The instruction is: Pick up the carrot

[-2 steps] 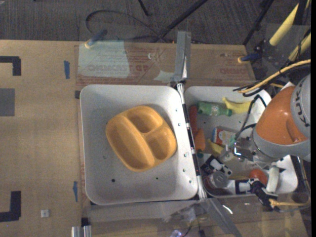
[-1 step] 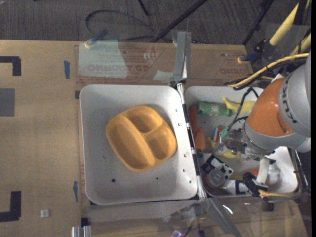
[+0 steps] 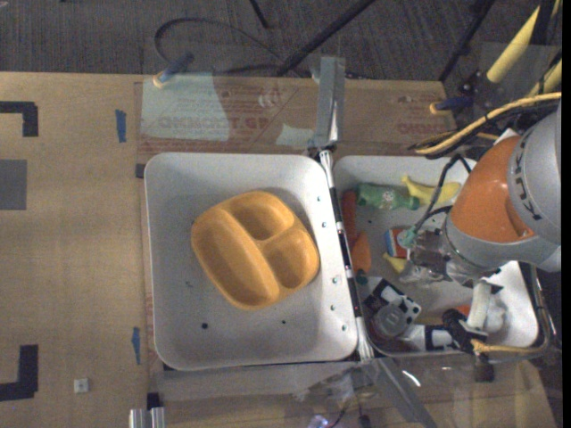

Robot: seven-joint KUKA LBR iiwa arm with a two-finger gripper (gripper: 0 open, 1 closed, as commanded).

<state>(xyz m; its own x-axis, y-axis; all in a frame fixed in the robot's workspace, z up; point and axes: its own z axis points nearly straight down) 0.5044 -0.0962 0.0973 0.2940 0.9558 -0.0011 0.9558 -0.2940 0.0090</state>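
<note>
Nearest of all, grey metal struts (image 3: 379, 389) cross below the near rims where the two bins meet. On the far left, the wooden bench (image 3: 71, 266) carries black corner marks (image 3: 20, 119) and small strips of blue tape (image 3: 120, 125).

The left bin (image 3: 169, 328) sits next, a shallow white tray. An orange-yellow divided plate (image 3: 256, 248) lies near its middle, tilted at an angle to the bin's walls, with three compartments showing. A sheet of clear plastic (image 3: 214, 105) lies flat on the bench on the far side of this bin.

Just past the divider, the carrot (image 3: 360, 253) lies in the right bin (image 3: 526, 328), along its left wall and about midway between far and near. A redder, elongated piece (image 3: 348, 214) lies just beyond it on the far side. A green bottle (image 3: 384, 196) lies on its side near the far wall, with a yellow item (image 3: 419, 188) beside it to the right. In the near part of the bin sit a black-and-white object (image 3: 398, 296) and a round grey one (image 3: 387, 321).

The gripper (image 3: 421, 264) hangs over the middle of the right bin, to the right of the carrot and apart from it; whether it is released or clenched cannot be told from here. The arm (image 3: 500, 208), grey with its orange band, reaches in from the right edge, with cables (image 3: 473, 132) trailing on its far side.
</note>
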